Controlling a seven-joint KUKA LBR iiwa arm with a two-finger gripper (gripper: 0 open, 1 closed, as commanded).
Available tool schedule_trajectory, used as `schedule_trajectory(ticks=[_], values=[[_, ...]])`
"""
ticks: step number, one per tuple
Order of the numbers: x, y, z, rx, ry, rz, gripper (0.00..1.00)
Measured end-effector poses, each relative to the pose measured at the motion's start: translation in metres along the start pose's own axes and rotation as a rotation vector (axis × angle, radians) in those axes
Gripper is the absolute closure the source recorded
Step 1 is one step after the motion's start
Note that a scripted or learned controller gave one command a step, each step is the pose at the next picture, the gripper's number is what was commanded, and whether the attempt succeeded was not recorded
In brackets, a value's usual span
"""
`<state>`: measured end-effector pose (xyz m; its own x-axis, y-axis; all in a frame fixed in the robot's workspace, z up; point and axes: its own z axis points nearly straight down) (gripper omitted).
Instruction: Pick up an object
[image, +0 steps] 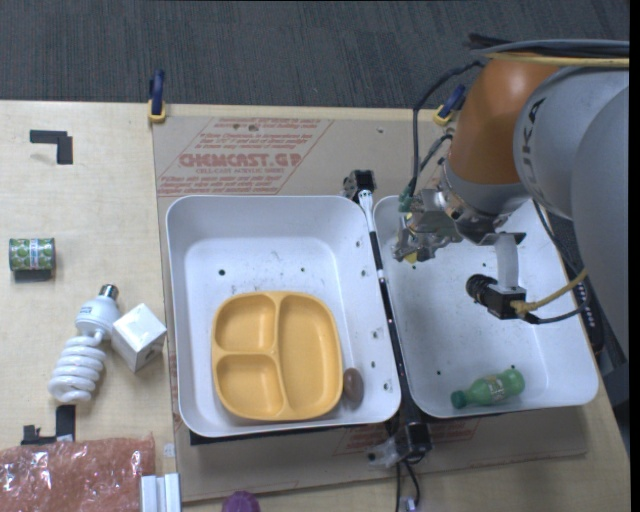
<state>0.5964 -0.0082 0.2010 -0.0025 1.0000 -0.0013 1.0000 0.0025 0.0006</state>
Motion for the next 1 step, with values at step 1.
schedule_trajectory(ticks=[1], values=[[0.0637,-0.001,-0.0245,0.001,0.0,0.0,1.0]])
